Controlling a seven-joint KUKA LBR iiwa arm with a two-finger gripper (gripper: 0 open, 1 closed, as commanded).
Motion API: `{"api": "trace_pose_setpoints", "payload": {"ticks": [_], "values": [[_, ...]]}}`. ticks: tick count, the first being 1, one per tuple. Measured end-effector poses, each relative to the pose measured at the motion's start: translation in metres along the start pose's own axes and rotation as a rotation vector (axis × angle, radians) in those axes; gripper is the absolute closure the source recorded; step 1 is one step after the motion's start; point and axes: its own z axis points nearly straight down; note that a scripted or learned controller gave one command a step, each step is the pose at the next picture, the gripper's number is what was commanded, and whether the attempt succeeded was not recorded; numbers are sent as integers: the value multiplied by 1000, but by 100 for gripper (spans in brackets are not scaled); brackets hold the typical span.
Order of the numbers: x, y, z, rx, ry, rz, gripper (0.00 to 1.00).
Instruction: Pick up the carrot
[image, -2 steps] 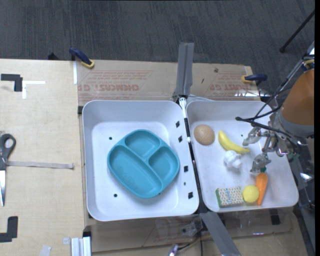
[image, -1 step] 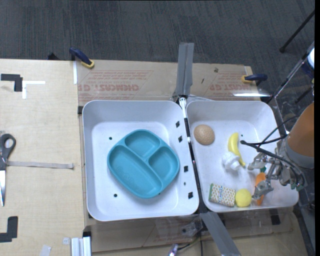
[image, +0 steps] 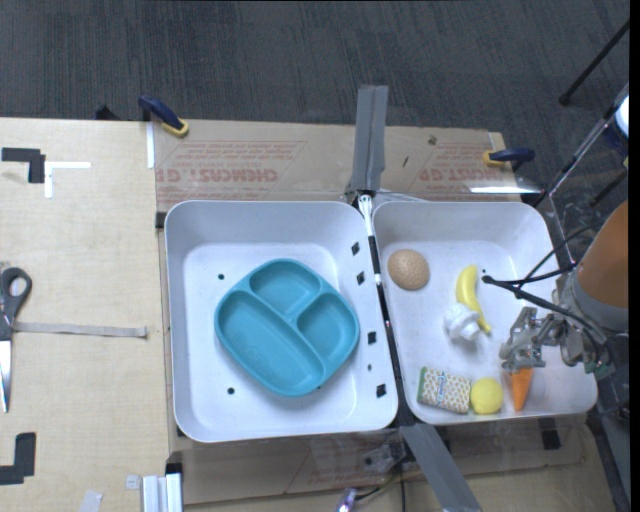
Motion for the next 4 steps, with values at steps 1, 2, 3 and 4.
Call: {"api": "trace_pose_setpoints", "payload": {"ticks": [1, 2, 3, 4], "values": [[-16, 61, -91, -2, 5, -10, 100], [-16, 61, -91, -2, 5, -10, 0], [11, 19, 12, -1, 7, 45, 0], [9, 19, 2, -1, 2, 41, 100]]}}
